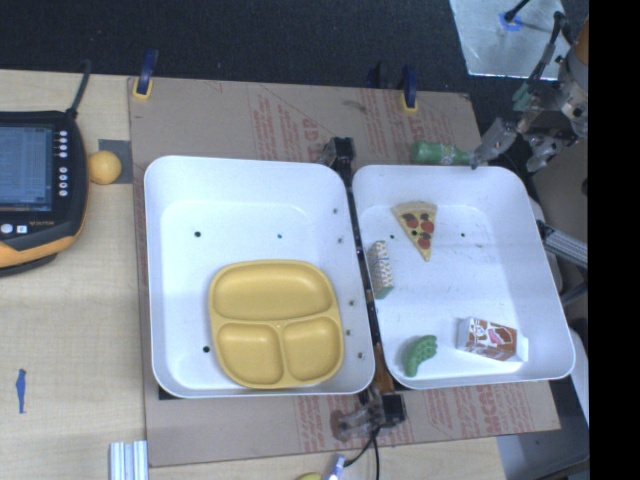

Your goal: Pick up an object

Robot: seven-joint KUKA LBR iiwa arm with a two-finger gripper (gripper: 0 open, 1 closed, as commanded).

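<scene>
Nearest the camera, along the lower edge of the right bin (545, 268), a green toy vegetable (419, 354) lay close to the bin's inner corner, and a small brown-and-white carton (490, 338) lay flat a little way to its right. Farther back in the same bin, a toy pizza slice (417, 227) rested with its tip pointing toward the camera. A small pale ridged piece (379, 266) lay against the bin's left wall, beside the seam between the two bins.

In the left bin (160, 268) sat a yellow divided tray (276, 321), one long compartment at the back and two smaller ones in front, resting toward the bin's near side.

Both bins sat on a sheet of brown cardboard (300, 118) clipped to the wooden bench (60, 368). A green object (436, 153) lay on the cardboard just behind the right bin's far edge. At the left of the bench stood a control pendant (35, 188) with an orange ball (104, 166) just beside it.

The robot's hand (497, 143) hung at the upper right, above the far right corner of the right bin, well apart from every item inside. Whether it was apart or together could not be told at that angle and size.
</scene>
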